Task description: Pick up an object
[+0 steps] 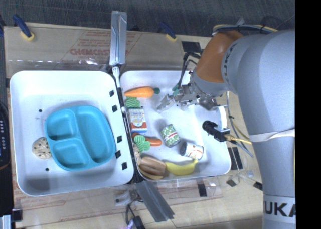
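Early in the task: no grasp made, no lift begun. Grey two-finger gripper (165, 101) poised low over bare floor in the far half of the right shallow white bin (150, 78), pointing toward the edge shared with the left shallow white bin (20, 122). Jaw spread impossible to read from this slant; no item visible in its grip.

Candidates all resting on the right bin's floor. Closest: orange plastic carrot with a green tip (139, 92), near the far corner by the shared edge, just beside the gripper but apart from it. Along the shared edge, going nearward: green ridged toy vegetable (133, 103), small white-and-orange carton (137, 119), second orange carrot with a leafy green top (146, 141). Toward the middle: small green-patterned can (170, 135), lying tilted, near the gripper. Beside it, a white cup-like can with a red mark (192, 150). Against the near edge: yellow banana (181, 167) touching a brown bread-like loaf (152, 166) in the near corner by the shared edge.

In the left bin, well apart from the arm: blue three-compartment plastic plate (80, 136) and a round speckled cookie (41, 147) by the outer edge.

Left to do, by judgement: settle on one item, most likely the first carrot or the patterned can, come down around it, close, raise it clear of the floor.
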Robot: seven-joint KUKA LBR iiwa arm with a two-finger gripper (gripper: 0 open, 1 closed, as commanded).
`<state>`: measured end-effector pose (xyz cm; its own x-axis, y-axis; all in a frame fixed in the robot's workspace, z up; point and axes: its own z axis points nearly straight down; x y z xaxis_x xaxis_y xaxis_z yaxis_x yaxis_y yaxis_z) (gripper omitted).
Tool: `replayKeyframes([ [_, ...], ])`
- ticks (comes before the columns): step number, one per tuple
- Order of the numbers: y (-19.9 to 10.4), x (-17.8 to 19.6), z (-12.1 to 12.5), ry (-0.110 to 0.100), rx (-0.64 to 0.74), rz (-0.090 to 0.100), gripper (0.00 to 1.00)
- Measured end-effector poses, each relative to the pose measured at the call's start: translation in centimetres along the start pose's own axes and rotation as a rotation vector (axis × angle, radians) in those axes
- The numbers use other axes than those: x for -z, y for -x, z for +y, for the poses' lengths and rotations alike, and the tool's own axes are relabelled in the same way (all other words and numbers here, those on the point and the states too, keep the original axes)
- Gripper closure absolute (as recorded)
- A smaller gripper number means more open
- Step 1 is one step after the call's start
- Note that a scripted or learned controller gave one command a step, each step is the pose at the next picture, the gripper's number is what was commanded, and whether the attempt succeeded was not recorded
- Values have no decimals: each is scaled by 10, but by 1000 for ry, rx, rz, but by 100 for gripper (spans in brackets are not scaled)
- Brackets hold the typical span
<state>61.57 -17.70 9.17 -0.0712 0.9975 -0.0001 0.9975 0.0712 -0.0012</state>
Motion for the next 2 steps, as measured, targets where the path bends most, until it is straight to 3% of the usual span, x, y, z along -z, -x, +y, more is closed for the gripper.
replayKeyframes([
  [1,-44,8,-66,-2,25,2,0],
  [2,-43,18,-66,-3,27,1,100],
])
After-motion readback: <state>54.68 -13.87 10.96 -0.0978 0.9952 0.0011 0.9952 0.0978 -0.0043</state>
